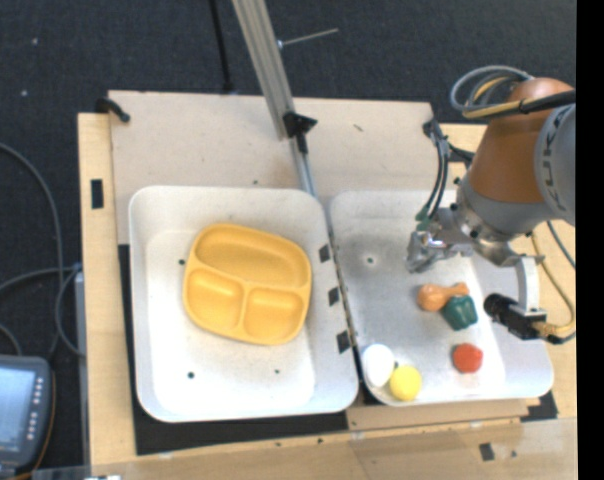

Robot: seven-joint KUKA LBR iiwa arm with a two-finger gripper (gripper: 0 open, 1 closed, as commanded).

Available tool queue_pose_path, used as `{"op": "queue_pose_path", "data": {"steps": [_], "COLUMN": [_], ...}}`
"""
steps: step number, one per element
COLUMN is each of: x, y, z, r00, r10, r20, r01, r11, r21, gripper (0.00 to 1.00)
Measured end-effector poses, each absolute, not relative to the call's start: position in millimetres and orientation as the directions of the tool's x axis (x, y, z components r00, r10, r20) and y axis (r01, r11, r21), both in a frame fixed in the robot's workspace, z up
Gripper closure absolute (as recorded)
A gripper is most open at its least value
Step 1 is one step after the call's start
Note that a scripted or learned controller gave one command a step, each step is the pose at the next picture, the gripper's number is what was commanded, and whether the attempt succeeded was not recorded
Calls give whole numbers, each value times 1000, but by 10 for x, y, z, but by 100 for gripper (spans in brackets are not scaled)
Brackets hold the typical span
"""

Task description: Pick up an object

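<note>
Gripper (423, 252) state unclear; orange toy (438, 295) lies just near-right of it, long axis left-right, green pepper (460, 312) adjoining.

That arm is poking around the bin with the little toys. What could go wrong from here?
The gripper hangs over a bare patch of the right bin, so closing there would likely catch nothing. The orange piece and green piece touch, so a grab might nudge one or take both. The white ball and yellow ball sit by the rim, awkward to reach.
</note>
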State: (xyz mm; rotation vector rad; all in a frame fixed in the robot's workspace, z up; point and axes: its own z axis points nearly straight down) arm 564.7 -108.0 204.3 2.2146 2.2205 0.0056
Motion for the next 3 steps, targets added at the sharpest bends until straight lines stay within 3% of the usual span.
{"op": "queue_pose_path", "data": {"steps": [1,3], "x": [5665,5383], "y": [-1093,80], "z": [2500,2385], "r00": [-4,-7], "r10": [1000,1000], "r20": [-2,1], "r01": [1000,1000], "r11": [4,7], "r21": [7,1], "gripper": [100,100]}}
